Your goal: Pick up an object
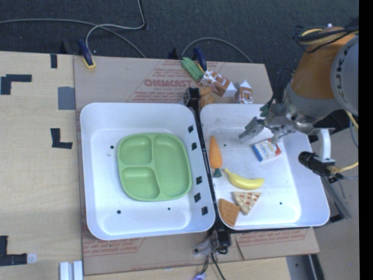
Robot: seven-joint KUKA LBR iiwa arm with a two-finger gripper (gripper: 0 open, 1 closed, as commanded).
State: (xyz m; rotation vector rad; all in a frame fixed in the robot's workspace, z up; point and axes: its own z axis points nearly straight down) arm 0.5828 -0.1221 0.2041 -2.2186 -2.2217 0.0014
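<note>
My gripper (264, 136) hangs over the back of the right bin (291, 214) with its two fingers spread open and nothing between them. One fingertip (245, 135) points left; the other sits just above a small white, blue and red carton (266, 150). An orange carrot (215, 152) lies by the bin's left wall. A yellow banana (245, 181) lies in front of it. Nearer the front edge are a pizza slice (247, 202) and a brown cookie-like piece (228, 212).
The left bin (99, 203) holds a green divided plate (154, 166). Behind the bins on the cardboard lie a green clamp (193, 69) and small toy cartons (218, 84) (245, 92). Cables run across the dark floor at the back.
</note>
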